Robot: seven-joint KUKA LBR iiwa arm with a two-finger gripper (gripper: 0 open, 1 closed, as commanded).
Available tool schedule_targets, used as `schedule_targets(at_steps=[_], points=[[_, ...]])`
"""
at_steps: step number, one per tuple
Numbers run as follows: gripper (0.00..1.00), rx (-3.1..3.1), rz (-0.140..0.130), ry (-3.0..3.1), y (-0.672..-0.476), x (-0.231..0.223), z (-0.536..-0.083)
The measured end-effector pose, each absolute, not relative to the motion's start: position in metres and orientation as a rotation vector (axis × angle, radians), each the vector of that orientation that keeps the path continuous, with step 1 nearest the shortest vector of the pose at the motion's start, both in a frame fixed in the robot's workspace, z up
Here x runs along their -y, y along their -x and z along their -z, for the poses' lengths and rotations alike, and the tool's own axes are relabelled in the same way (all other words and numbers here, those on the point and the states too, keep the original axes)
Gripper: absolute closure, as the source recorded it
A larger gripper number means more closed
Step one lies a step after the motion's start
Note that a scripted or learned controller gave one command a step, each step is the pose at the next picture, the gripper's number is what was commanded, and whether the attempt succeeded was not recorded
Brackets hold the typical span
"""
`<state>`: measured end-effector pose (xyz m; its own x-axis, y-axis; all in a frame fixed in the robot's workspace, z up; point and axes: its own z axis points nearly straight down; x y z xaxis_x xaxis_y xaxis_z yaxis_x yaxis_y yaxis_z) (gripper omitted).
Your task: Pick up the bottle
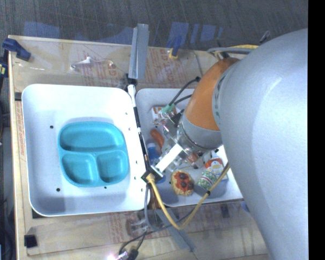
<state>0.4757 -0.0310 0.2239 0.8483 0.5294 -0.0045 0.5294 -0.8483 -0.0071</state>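
The camera view looks down on a wooden counter [70,232] with two white bins. The left bin [38,145] holds a blue tray [93,153] with three compartments, and nothing lies on the tray. The right bin [151,99] is crowded, and the grey arm [265,140] with its orange band [203,99] covers a large part of it.

The gripper [165,158] is low inside the right bin, near the wall between the two bins. From this angle I cannot tell its state, and I see no object in its grasp.

The bottle [208,179] seems to be the small one with a green label and a red and white top, lying at the near right side of the bin, just beside a round toy pizza [182,183]. It is near the gripper but apart from it. An orange item [158,138] and a blue item [151,155] lie close to the dividing wall.

In my judgement the task is not yet done: the bottle rests in the bin, so the grasp and the lift remain.

The label on the bottle has print, but it is too small to read. No other writing is legible.
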Motion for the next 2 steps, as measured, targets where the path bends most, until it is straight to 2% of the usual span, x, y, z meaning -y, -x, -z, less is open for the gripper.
schedule_targets(at_steps=[1, 2], points=[[1.0, 0.602, -0.009, 3.081, -0.476, -0.009, -0.23], [1.0, 0.324, -0.002, 3.126, -0.522, -0.066, -0.245]])
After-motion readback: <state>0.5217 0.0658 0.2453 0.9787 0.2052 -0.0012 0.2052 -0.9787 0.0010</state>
